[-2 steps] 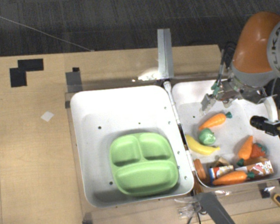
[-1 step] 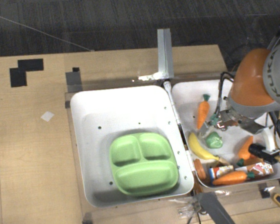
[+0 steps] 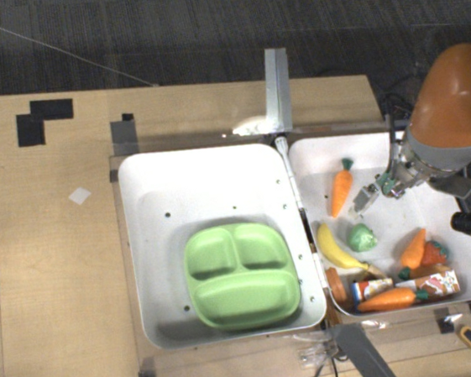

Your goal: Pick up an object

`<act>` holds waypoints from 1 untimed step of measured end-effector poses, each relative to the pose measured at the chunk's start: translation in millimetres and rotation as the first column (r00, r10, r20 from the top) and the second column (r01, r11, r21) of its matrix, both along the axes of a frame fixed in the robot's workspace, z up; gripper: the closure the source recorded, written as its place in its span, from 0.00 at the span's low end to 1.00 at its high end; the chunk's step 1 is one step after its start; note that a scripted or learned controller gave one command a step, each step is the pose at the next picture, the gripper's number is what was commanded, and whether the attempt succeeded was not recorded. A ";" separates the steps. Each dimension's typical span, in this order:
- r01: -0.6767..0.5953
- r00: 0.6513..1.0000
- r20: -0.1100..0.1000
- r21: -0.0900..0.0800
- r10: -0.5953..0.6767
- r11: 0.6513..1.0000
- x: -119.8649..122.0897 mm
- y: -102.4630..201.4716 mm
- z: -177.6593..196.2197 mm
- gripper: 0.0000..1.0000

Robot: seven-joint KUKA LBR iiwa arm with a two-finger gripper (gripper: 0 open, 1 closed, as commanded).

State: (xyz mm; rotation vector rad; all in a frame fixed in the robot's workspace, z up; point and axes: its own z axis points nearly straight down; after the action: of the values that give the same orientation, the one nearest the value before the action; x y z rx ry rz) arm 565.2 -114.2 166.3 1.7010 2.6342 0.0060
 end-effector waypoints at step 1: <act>-0.144 0.990 0.002 -0.001 0.144 0.990 49.1 15.2 -70.7 0.00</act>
State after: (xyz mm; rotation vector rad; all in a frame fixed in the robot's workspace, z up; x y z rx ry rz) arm 614.3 -99.0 95.6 1.5057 2.7484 0.0064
